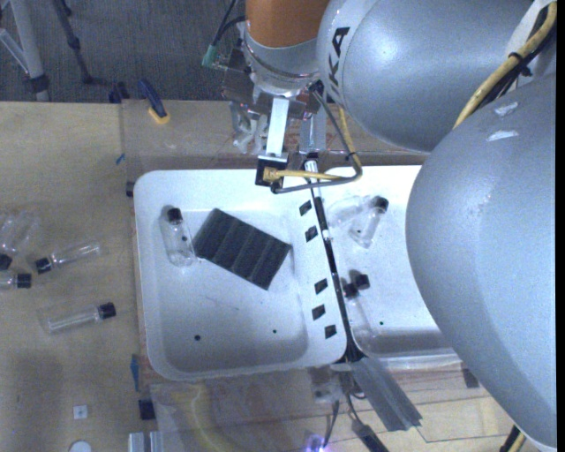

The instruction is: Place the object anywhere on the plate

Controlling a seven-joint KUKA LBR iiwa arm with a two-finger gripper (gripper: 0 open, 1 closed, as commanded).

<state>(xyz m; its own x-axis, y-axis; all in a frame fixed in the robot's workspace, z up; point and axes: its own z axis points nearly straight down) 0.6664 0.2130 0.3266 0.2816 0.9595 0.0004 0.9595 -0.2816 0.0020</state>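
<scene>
Only the arm [388, 71] carries readable lettering: part of the brand mark, "KA" in dark capitals, on its grey casing just right of the orange band [281, 19].

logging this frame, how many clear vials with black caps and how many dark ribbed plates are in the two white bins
Clear vials with black caps: 3, one in the left bin, one at the top of the right bin, one lower by the divider
Dark ribbed plates: 1, in the left bin
Total: 4
</scene>
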